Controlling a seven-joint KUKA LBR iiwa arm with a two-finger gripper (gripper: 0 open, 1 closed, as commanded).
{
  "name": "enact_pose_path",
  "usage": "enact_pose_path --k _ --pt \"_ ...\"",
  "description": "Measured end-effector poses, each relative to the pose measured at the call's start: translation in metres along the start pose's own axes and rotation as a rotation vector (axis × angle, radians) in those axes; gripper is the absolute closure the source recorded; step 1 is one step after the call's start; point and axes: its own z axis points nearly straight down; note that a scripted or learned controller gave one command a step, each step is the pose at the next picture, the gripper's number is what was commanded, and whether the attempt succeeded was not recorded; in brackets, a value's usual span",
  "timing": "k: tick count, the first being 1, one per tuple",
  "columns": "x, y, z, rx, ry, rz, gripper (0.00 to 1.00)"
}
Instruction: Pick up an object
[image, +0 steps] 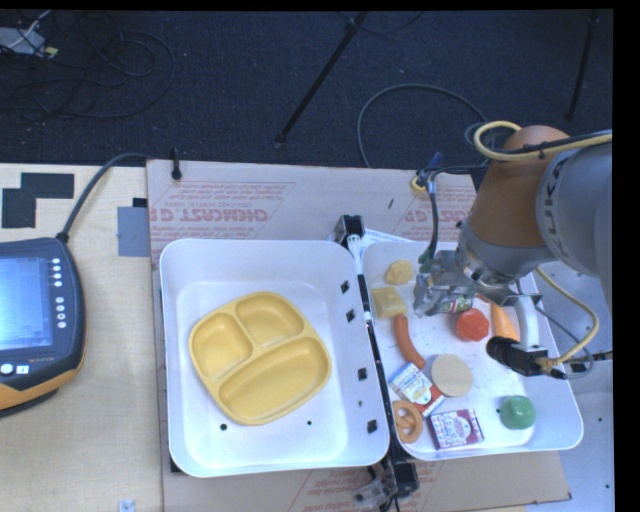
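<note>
My gripper (438, 296) is low in the right bin (560, 432), near its back left part. Just left of it lie a pale yellow piece (400, 271) and a yellow block (388, 300). A red tomato (472, 324) and an orange carrot (504, 322) sit just to its right. An orange-red sausage (408, 342) lies in front of it. Closer to the front are a round tan cracker (452, 375), a small packet (412, 383), a pretzel (407, 420), a red box (455, 429) and a green ball (517, 411). The wrist hides what lies under the gripper.
The left bin (200, 270) holds a yellow divided plate (260, 355). A black divider (365, 330) runs between the bins. A teach pendant (35, 310) lies at the far left of the bench. A black cable part (515, 355) hangs off the arm over the right bin.
</note>
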Motion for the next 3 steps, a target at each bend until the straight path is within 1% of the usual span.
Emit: enact_pose_path --k 1,2,3 --pt "-0.005 -0.001 0.005 0.006 -0.003 0.007 0.0" --pt "-0.017 -0.01 0.088 0.006 -0.001 0.009 0.0" --pt "-0.017 -0.009 0.077 0.008 0.003 0.01 1.0"
